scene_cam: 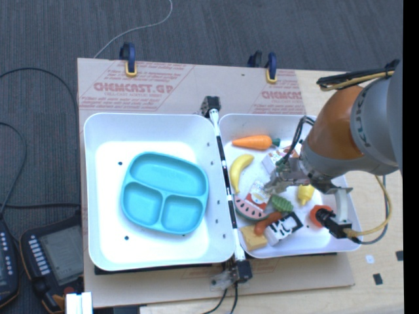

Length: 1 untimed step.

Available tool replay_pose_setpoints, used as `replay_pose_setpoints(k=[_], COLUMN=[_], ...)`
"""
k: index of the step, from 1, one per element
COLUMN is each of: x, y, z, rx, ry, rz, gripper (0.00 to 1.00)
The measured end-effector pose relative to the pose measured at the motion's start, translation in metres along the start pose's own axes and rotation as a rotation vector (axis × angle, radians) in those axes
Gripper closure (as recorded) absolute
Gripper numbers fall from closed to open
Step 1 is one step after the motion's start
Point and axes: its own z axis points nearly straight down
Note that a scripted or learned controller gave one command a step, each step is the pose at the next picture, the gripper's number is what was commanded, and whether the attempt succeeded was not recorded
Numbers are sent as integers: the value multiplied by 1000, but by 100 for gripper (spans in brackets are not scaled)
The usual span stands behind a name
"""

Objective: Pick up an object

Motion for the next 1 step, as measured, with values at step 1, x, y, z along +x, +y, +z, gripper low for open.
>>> replay_pose_setpoints(k=[1], x=[0], y=[0], z=[1], rx=[1], ry=[0], rz=[0], gripper=[0])
